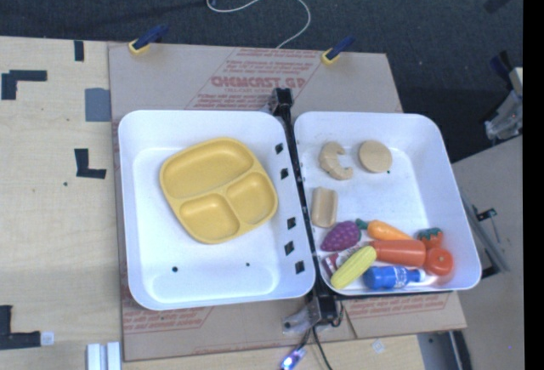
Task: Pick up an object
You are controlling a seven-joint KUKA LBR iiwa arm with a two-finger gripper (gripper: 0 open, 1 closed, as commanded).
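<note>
The right bin (429,137) holds several toy foods. A tan croissant-like piece (335,161) and a round tan cookie (375,156) lie near its far side. A tan bread slice (323,207) lies by the left wall. Along the near side are purple grapes (342,235), a yellow corn cob (354,266), an orange carrot (388,231), a red-orange sausage (398,252), a red tomato (439,261) and a blue-and-white bottle (391,277). The left bin (140,190) holds a yellow divided plate (218,189).
Both bins rest on a cardboard sheet (246,79) held by blue and yellow clamps (148,38) at the back. A white cable (255,2) loops across the dark floor behind. Black clips (289,224) run along the wall between the bins.
</note>
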